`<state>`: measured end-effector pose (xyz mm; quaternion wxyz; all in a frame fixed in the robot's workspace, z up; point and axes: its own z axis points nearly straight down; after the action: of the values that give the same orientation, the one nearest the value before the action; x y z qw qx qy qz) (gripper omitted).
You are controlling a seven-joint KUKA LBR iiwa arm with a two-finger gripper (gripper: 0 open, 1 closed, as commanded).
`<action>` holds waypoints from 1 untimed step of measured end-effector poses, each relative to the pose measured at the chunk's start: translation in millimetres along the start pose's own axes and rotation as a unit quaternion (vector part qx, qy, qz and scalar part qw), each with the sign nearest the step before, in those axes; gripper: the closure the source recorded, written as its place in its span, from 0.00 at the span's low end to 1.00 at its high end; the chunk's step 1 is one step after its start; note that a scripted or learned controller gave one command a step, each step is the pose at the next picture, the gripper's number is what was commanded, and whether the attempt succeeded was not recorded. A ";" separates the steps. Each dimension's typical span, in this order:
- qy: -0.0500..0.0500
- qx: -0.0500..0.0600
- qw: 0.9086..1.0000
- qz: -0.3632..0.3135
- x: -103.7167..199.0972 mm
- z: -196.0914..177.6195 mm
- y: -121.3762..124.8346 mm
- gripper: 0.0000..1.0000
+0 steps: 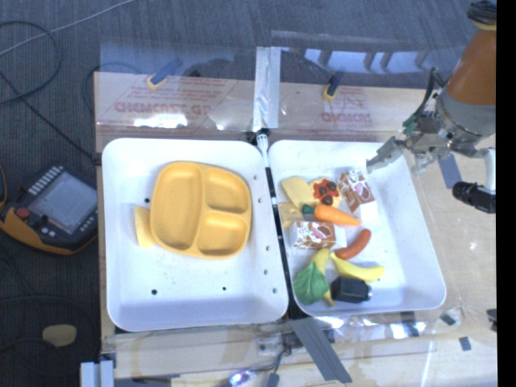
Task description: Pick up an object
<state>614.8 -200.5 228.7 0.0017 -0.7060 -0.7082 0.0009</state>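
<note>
**Choosing a clean grasp from a crowded bin**

The grey two-finger gripper [385,156] hangs over the upper right part of the right-hand shallow white plastic bin [426,240], reaching in from the right, and nothing is between its fingers. Whether they stand apart or together I cannot tell at this angle and size.

The candidates all lie in that bin, packed close: an orange plastic toy carrot [336,214] near the middle, a red toy sausage [353,245] just below it, a yellow toy banana [358,270] beside a small black block [351,289], a green leafy toy [310,281] at the lower left, and two small printed brown-and-white packets [355,189] [314,234]. The left-hand white bin [121,240] carries only a yellow three-compartment plastic tray [200,209].

The nearest piece is the upper packet, just below and left of the gripper, but it looks flat and hard to pinch. The carrot or the sausage seems a better choice: rounded and narrow enough to close across. A good try would line the fingers across the short width of the piece, come straight down so neighbours are not nudged, and close only once low around it
</note>
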 end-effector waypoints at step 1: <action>-0.003 -0.001 0.999 0.050 25.3 135.5 3.7 0.00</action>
<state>617.9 -175.0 93.2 -0.0005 -0.7402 -0.6724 0.0024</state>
